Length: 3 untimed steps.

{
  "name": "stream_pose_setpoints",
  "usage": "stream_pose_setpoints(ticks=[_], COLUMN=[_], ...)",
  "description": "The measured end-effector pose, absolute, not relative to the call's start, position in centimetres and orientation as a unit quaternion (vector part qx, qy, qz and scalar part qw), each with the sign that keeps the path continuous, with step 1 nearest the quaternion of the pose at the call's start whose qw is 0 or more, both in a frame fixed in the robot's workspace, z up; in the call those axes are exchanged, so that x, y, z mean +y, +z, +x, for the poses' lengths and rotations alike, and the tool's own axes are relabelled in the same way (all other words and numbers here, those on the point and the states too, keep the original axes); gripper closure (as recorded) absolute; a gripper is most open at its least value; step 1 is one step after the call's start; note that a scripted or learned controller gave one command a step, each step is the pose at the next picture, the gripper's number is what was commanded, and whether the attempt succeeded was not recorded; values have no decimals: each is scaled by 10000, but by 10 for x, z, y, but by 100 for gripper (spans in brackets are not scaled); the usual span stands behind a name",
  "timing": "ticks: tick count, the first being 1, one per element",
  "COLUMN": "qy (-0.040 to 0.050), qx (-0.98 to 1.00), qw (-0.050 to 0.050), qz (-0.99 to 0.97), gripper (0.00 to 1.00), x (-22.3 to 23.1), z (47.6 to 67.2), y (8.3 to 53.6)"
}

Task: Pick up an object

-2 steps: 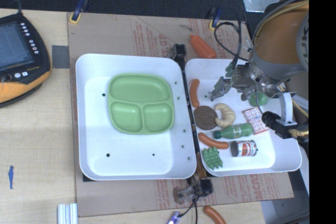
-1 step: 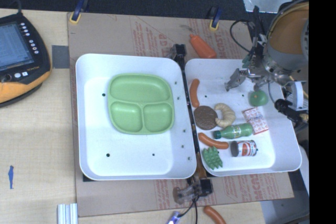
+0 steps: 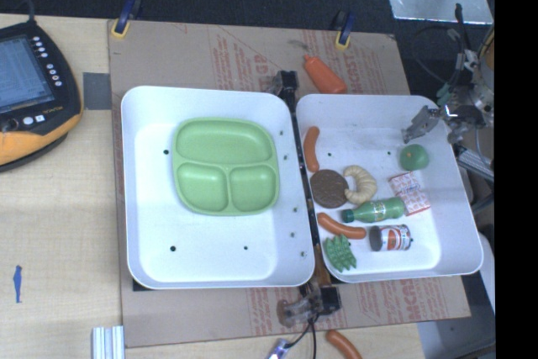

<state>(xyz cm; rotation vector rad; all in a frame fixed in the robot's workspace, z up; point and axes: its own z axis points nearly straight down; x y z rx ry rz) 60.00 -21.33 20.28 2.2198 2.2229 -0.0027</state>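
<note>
The claw (image 3: 429, 120) hung at the far right edge of the right bin (image 3: 454, 261), near its upper corner; whether it was wide or narrow could not be told, and nothing showed in its grip. A green ball (image 3: 413, 155) lay just below it. The same bin held a brown cookie (image 3: 329, 188), a croissant (image 3: 362, 183), a green bottle (image 3: 373, 211), a small can (image 3: 391, 238), two sausages (image 3: 311, 148) and a leafy green piece (image 3: 340, 252). The left bin (image 3: 143, 265) held a green divided plate (image 3: 225, 165). An orange carrot (image 3: 324, 75) lay on the surface (image 3: 59, 214) beyond the bins.
</note>
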Motion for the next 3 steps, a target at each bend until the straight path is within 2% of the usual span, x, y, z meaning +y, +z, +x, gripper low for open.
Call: stream_pose_setpoints(ticks=[1, 2, 3], qy=[-20, -19, 1], qx=[7089, 7097, 7096], qw=[-21, -11, 11], qz=[7053, 7045, 7046], gripper=[0, 100, 100], x=[-211, -212, -149], z=[602, 603, 601], y=[98, 110, 94])
